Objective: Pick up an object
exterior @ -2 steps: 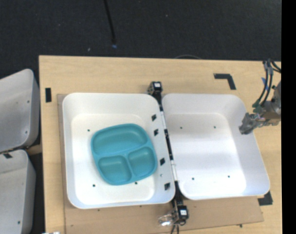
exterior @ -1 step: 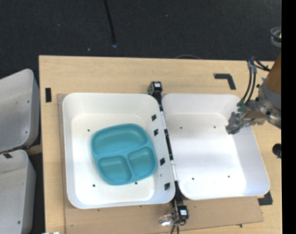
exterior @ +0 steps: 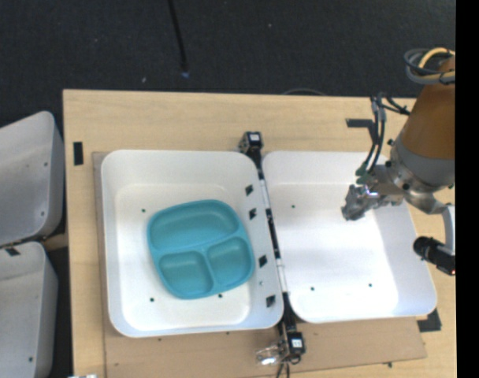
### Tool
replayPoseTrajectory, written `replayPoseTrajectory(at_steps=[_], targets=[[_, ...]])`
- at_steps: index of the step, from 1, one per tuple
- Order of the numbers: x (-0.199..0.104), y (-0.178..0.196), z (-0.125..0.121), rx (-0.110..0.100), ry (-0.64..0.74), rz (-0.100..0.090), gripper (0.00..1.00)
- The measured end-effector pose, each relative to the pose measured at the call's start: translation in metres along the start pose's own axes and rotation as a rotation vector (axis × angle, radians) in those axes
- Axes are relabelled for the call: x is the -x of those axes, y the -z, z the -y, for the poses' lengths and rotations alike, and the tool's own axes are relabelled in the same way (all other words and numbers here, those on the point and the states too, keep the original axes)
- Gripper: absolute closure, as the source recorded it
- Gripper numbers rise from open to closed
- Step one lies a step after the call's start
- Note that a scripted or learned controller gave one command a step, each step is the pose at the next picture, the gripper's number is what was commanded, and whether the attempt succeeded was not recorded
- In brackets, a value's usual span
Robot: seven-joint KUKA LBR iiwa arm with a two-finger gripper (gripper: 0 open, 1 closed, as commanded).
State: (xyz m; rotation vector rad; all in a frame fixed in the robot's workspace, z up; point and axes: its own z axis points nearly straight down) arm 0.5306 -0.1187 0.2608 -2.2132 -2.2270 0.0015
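Toward the middle of the left white shallow plastic bin (exterior: 113, 211), slightly nearer its front edge, I log one teal plastic divided tray (exterior: 198, 247), three compartments, lying flat and face up. This is the only thing I can see to pick.

Orientation of the tray: long axis runs on a slant, from the bin's left rear toward its right front. The single large compartment lies along the rear-left side; the two smaller ones lie along the front-right side. Rounded corners, raised rim all round.

Right white shallow plastic bin (exterior: 397, 290): the grey arm with its orange band (exterior: 428, 124) reaches in over the rear right corner. The two-finger gripper (exterior: 356, 204) hangs over the rear half of this bin, pointing toward the divider, well apart from the tray. I cannot tell whether it is spread or closed; nothing appears to be carried.

Black clips (exterior: 265, 211) join the two bins along their shared edge.

Judgement: the pick has not begun on the tray. I would expect the rim to be the only graspable feature, since the tray lies flat on the bin floor.
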Motion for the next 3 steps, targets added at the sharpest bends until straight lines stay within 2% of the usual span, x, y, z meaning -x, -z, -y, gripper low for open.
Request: replayPoseTrajectory(at_steps=[2,3], targets=[[-0.109,-0.022,-0.023,-0.003,0.002,-0.001,1.00],[-0.168,-0.016,-0.022,0.001,0.003,-0.001,1.00]])
